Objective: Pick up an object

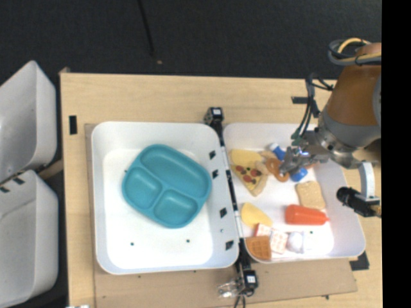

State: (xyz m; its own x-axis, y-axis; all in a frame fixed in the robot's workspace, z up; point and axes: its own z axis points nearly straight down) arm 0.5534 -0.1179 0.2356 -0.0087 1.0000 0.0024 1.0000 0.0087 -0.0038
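While the gripper [294, 162] hangs low in the right bin [347, 246], seemingly near the pizza slice [249, 170], its grip cannot be told.

No legible text, label, brand, number or sign is seen anywhere: nothing can be read on the two shallow white plastic bins [103, 172] or their contents.

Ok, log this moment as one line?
arm: over right bin | end effector: low by pizza slice | grasp: unconfirmed | blue tray: left bin
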